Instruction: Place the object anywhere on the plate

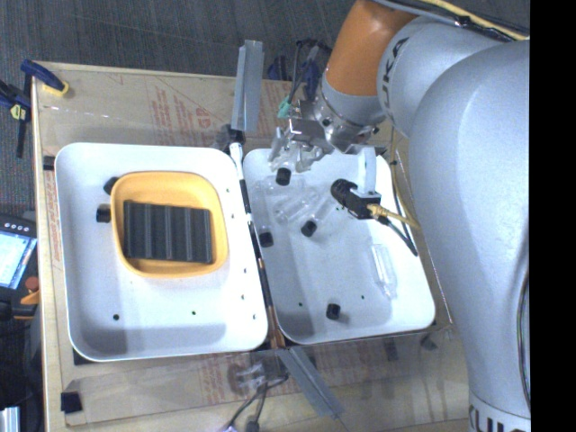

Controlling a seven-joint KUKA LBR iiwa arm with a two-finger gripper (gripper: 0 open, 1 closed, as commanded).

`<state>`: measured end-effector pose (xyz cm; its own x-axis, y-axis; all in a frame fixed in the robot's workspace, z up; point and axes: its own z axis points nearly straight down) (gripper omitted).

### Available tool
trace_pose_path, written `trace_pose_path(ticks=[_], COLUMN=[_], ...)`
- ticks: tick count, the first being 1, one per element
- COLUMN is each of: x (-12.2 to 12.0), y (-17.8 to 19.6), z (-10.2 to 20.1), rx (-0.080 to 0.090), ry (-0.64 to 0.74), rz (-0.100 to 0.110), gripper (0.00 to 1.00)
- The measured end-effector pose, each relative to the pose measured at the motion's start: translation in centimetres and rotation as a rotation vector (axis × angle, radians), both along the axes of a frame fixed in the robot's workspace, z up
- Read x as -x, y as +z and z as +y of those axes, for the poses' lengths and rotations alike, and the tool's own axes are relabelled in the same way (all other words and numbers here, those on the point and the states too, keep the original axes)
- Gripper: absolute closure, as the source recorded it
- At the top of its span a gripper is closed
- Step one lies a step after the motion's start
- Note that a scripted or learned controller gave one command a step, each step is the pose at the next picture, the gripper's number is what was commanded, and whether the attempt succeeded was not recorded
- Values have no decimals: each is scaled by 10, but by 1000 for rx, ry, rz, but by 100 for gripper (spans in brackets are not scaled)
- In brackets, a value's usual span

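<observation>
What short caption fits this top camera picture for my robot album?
Grey robot arm reaches its pincer over the right white bin, while the yellow plate waits in the left bin.

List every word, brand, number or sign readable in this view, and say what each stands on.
"KUKA": black letters, partly seen, on the grey arm just below its orange band.
Red print on the wooden bench board behind the left bin: too blurred to read.
Red print on the board's front edge: too blurred to read.
Lit screen at the left edge: too small to read.
</observation>
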<state>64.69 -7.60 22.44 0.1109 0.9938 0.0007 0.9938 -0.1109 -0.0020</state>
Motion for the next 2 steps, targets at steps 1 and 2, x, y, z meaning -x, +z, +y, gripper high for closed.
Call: trace_pose_path(ticks=[1,2], x=[17,25], y=[8,-33], z=[36,44], rx=[-1,-1], ry=[162,432], rz=[5,3], gripper=[100,100])
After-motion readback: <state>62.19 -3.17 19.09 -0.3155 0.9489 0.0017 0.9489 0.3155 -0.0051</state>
